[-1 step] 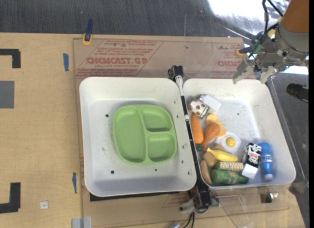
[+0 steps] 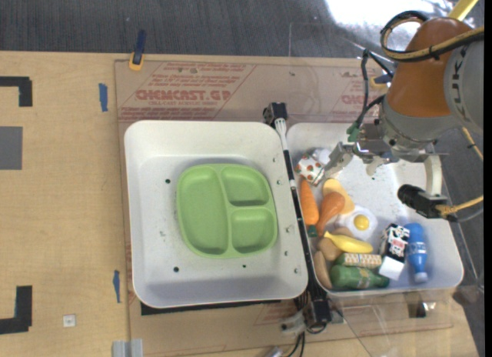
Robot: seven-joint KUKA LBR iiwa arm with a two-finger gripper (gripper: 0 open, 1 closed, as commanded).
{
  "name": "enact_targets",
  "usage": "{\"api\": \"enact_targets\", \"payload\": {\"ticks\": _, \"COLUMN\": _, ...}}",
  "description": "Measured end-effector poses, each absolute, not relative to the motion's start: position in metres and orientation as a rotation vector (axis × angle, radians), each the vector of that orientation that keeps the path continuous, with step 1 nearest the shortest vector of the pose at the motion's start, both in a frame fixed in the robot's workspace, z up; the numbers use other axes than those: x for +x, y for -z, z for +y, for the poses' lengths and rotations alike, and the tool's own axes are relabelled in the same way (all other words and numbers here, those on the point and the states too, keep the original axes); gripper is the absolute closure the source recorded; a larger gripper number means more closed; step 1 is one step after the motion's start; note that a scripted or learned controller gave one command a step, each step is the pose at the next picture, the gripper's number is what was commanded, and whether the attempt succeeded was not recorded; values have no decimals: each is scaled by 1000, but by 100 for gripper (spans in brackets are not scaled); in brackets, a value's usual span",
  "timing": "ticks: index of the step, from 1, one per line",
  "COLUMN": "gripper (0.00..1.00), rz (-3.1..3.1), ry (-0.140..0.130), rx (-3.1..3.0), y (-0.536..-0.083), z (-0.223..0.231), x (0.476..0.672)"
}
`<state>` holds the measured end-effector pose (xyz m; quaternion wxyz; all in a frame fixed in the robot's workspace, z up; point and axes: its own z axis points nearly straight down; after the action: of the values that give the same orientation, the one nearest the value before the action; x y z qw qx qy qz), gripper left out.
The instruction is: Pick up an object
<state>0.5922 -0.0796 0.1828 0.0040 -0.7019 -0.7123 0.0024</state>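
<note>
The right bin [image 2: 446,275] holds a heap of toy foods: an orange carrot [image 2: 308,203], a fried egg [image 2: 360,221], a banana [image 2: 350,244], a blue bottle [image 2: 416,251], a black-and-white carton [image 2: 396,240], a green packet [image 2: 357,277] and a white-and-red piece [image 2: 310,168]. My gripper [image 2: 355,160] hangs over the far part of this bin, just right of the white-and-red piece and above the egg. It is open, with one finger [image 2: 336,157] slanting left and the other [image 2: 375,165] to the right. Nothing sits between them.
The left bin [image 2: 146,194] carries a green divided plate [image 2: 227,209]. A black clamp [image 2: 274,111] sits at the far end of the wall between the bins. Cables loop around the arm's orange band [image 2: 423,63] at the upper right.
</note>
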Motion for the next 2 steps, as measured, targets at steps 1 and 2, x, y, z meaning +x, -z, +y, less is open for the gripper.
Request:
{"api": "enact_targets", "payload": {"ticks": 1, "gripper": 0, "rz": -2517, "ry": -3, "rx": -1869, "y": -97, "z": -121, "x": 569}}
{"api": "enact_targets", "payload": {"ticks": 2, "gripper": 100, "rz": -2522, "ry": 3, "rx": -1875, "y": -109, "z": -120, "x": 571}}
